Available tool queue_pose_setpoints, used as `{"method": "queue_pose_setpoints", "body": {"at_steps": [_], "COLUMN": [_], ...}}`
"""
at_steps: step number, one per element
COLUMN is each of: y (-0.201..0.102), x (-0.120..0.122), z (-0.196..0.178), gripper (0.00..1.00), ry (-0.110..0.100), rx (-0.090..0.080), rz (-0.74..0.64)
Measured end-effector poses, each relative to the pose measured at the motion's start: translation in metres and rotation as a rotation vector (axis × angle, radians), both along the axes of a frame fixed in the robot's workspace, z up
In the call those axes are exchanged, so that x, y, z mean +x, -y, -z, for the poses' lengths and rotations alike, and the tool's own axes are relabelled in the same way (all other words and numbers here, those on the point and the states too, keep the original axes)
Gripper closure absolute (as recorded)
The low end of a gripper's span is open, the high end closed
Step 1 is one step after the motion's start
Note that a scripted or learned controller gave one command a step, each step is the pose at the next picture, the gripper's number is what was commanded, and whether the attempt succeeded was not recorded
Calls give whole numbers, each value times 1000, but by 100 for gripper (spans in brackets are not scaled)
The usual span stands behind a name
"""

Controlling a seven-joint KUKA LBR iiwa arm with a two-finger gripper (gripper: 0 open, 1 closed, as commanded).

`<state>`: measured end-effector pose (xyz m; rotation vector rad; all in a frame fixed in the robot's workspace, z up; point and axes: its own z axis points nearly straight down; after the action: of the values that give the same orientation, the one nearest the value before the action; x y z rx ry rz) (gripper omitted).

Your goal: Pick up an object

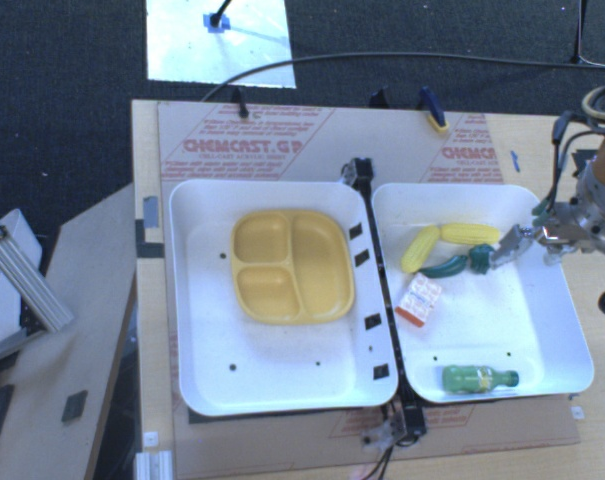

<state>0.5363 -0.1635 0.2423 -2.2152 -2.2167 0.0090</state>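
Right bin point(572, 358), shallow white plastic, holds the candidate objects. A yellow corn cob point(469, 233) lies crosswise in the far half, with a yellow banana-shaped piece point(419, 249) just beside its left end, angled toward the divider. A dark green curved pepper-like object point(455, 264) lies directly in front of the corn; its right end is at the tip of the gripper.

The gripper point(509, 249), grey metal, reaches in low from the right rim of that bin. Whether its jaws are apart or together cannot be told, and nothing is seen clamped between them.

A small orange-and-white carton point(419, 300) lies near the bin centre-left, tilted, apart from the produce group. A green bottle with yellow label point(479, 377) lies on its side close to the near wall.

Open floor: the right-centre of this bin, between carton, bottle and right wall.

Left bin point(187, 298), same make, carries a yellow three-compartment tray point(292, 267) at centre, with bare floor all round it. The two bins abut along a black-clipped seam.
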Motion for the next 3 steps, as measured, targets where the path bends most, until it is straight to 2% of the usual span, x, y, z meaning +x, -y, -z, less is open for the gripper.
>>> {"method": "queue_pose_setpoints", "body": {"at_steps": [1,2,3], "y": [0,1,2], "x": [2,3,-7], "z": [-6,35,86], "gripper": [0,0,0], "ry": [11,8,7], "rx": [-2,-2,-1], "rz": [-3,-1,0]}}
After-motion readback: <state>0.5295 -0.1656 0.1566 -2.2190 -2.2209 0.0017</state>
